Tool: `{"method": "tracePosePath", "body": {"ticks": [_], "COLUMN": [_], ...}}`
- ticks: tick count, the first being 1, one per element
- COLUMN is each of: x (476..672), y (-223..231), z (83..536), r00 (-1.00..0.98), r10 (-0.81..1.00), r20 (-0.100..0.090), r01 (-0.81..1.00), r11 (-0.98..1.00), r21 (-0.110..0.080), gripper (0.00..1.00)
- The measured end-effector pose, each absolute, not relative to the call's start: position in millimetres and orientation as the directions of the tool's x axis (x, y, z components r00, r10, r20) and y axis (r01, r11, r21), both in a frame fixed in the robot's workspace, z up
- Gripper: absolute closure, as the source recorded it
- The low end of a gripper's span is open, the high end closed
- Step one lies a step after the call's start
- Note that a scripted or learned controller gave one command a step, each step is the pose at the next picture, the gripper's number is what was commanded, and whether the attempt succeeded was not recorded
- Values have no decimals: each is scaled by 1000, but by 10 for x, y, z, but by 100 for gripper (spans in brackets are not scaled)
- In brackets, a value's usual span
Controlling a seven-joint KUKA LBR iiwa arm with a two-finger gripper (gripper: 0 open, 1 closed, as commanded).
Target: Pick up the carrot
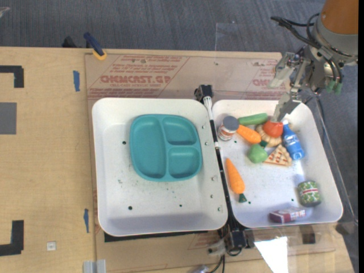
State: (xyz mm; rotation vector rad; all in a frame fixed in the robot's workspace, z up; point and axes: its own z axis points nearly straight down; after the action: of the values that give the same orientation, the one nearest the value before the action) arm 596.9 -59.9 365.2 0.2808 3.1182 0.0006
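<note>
Lying in the right bin (324,206), the carrot (234,177), close against that bin's 9 o'clock wall, orange body running from 11 toward 5 o'clock, dark green tip pointing toward 5 o'clock. Resting flat on the white floor, apart from the other items.

Hanging over the 1 o'clock corner of the right bin, the gripper (282,111), well apart from the carrot and up toward 1 o'clock from it. Jaws: cannot tell whether open or closed, the pale metal parts overlapping at this angle. Nothing seen between them. Showing above the wrist at the 1 o'clock corner of the view, the orange band of the arm (341,7).

Crowding the 12 o'clock part of the right bin: a small can (228,127), a green pepper-like piece (253,119), a second orange vegetable (248,134), a red tomato (273,129), a blue bottle (293,143), a pizza slice (278,157) and a green round piece (258,153), several touching. Sitting toward 4 o'clock, a green jar (309,193); lying at 5 o'clock, a small purple box (288,215).

Sitting in the left bin (111,206), a teal divided plate (166,147), toward 12 o'clock of centre. Carrying both bins, the wooden surface (45,152).
</note>
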Motion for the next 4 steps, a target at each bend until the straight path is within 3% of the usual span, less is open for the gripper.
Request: {"method": "tracePosePath", "body": {"ticks": [1,2,3,4], "x": [6231,6228,6239,6236], "y": [-824,-903,-892,-889], "z": [2686,996,1093,1084], "r00": [-990,-980,-980,-980], "r10": [144,199,197,197], "r20": [3,-14,-18,-16], "r01": [144,199,197,197], "r11": [990,980,980,980], "r21": [0,2,2,2], "gripper": [0,0,100,0]}}
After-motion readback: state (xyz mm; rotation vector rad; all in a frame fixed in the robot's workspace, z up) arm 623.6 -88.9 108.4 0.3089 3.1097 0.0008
